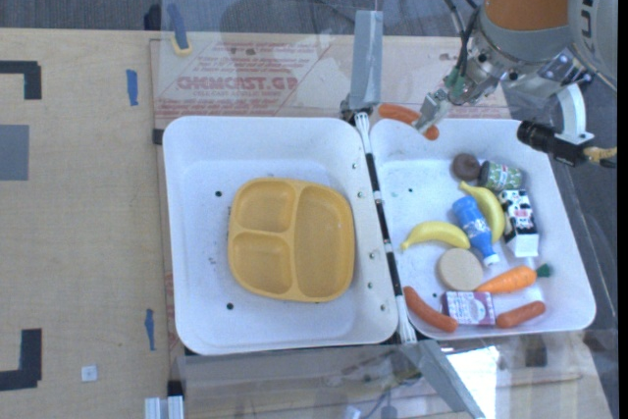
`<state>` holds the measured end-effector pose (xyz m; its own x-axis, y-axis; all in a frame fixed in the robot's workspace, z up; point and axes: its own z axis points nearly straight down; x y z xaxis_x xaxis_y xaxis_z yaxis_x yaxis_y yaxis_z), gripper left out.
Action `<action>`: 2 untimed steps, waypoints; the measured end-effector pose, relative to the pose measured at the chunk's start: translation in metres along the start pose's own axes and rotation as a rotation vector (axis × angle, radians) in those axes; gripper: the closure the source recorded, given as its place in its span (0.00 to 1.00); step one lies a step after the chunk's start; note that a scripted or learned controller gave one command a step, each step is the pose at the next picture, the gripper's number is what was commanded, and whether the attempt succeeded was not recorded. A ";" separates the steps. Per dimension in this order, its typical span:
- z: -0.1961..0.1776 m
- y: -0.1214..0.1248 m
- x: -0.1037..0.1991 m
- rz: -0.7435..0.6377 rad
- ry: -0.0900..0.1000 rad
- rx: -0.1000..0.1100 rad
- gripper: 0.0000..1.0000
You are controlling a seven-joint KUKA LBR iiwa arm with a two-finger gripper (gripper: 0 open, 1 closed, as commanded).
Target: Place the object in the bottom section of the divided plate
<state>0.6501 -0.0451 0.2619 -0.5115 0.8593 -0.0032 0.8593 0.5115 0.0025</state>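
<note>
Left bin (196, 309): it held a yellow divided plate (291, 238) near its middle, three sections showing, nothing in any of them.
Right bin (574, 294): it held a loose heap of toy food, all apart from the plate.
Heap, left side: a banana (436, 234), a round tan cracker (461, 269), a red sausage (429, 310) and a pink carton (470, 307).
Heap, right side: a second banana (486, 207), a blue bottle (474, 228), a carrot (507, 281), a green can (501, 177).
Orange sausage (398, 114): it lay on the far rim of the right bin, beside the divider post.
Gripper (429, 122): it hung over that far rim, its fingertips just right of the orange sausage; whether the jaws were spread or pinching could not be told.
</note>
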 end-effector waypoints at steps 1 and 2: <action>0.022 0.029 0.091 0.095 0.003 0.002 1.00; 0.049 0.043 0.166 0.134 0.003 0.003 1.00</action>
<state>0.6018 0.1195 0.2128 -0.3920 0.9200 0.0004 0.9200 0.3920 -0.0006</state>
